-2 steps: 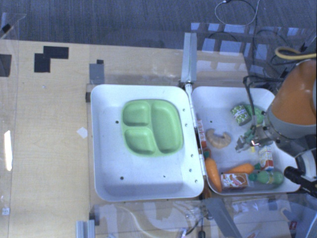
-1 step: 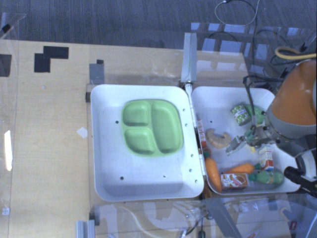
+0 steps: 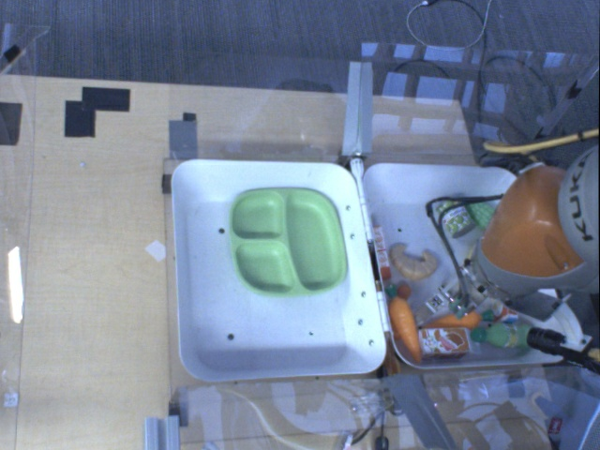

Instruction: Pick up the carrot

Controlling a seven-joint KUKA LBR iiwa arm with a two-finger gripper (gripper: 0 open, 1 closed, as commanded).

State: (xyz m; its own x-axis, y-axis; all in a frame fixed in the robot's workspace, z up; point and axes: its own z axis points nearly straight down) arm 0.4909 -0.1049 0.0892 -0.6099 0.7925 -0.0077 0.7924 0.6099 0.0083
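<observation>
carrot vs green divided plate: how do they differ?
Colour: the carrot is orange; the plate is pale green.
Shape: the carrot is slim and tapered; the plate is broad, rounded and split into three compartments.
Place: the carrot lies in the right bin against its left wall, crowded by other items; the plate sits alone in the middle of the left bin.
Shared: both rest on a bin floor.

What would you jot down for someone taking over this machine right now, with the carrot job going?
Gripper: low in the right bin, among the clutter; finger state unclear.
Carrot: lying near that bin's front left corner, beside a small carton, apart from the gripper.
Left bin: holds a green divided plate.
Done: nothing; the carrot is not lifted.
Left: move over the carrot, grip it, raise it.
</observation>
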